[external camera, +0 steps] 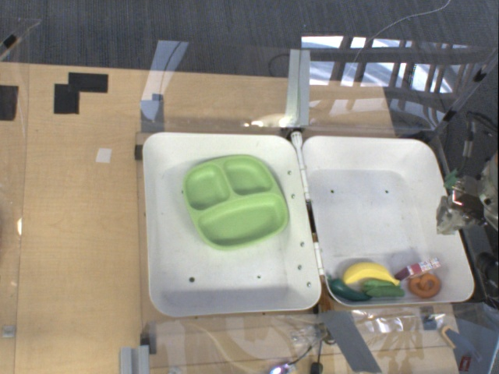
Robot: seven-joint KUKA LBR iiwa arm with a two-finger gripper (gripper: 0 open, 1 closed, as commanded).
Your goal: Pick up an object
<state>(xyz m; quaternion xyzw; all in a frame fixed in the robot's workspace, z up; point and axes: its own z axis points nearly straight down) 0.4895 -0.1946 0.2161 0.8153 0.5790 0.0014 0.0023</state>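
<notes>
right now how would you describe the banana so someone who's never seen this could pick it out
Look at the right-hand white bin, then down to the cluster of toy food in its near corner. The banana is the curved yellow piece on top of that cluster, resting against the green vegetables. It is the only yellow thing there; the orange round piece and the small red and white item sit to its right.

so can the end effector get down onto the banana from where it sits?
Probably yes. The end effector sits at the right bin's right rim, open space between. The banana lies on top, though a green vegetable crowds its near side.
</notes>
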